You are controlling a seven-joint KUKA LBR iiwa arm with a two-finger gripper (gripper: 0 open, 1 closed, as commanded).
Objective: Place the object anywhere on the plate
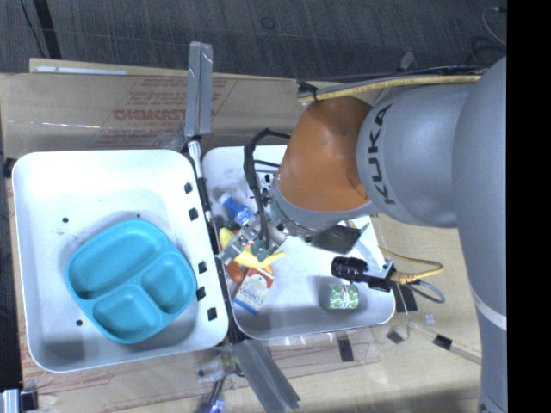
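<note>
Reaching down into the right bin (379, 310) among cluttered items (250, 261) by its left wall, presumably for a pick; finger state impossible to tell; blue plate (129, 280) waiting in the left bin (52, 179).
</note>
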